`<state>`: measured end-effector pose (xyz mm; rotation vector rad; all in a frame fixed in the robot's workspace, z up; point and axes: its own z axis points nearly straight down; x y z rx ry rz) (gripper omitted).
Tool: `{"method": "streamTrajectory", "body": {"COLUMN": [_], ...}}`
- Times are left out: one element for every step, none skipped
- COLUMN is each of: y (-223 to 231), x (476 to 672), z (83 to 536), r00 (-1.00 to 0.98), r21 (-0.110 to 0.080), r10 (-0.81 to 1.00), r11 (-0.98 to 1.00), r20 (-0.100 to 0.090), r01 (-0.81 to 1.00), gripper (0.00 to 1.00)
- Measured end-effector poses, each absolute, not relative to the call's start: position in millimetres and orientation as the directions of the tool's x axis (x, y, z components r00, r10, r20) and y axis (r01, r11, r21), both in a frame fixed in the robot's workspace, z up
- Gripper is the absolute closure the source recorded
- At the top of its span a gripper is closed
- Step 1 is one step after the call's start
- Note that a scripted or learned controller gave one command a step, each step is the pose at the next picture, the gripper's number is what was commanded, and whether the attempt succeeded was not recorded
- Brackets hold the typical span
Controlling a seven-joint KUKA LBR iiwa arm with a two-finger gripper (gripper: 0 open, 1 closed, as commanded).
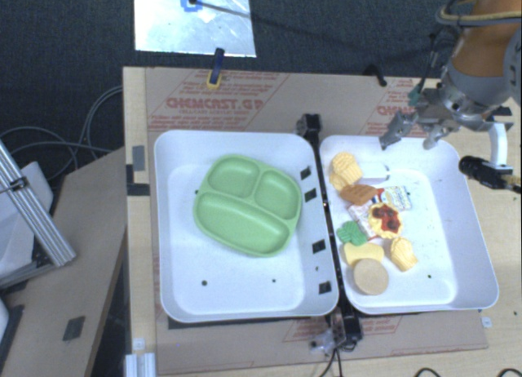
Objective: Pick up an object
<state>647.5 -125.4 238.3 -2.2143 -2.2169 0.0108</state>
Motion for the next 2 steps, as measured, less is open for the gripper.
{"method": "streamTrajectory", "body": {"y": [-125.1,-117.8], "x": [649.7,654.4], "z": [246.4,200.4], "r00": [-0.003,-0.006], "r21": [0.002,-0.001], "r10": [1.000,1.000], "r11": [0.003,0.006], "r20": [0.000,0.000], "r01": [1.000,1.000], "gripper": [0.00,0.00]}}
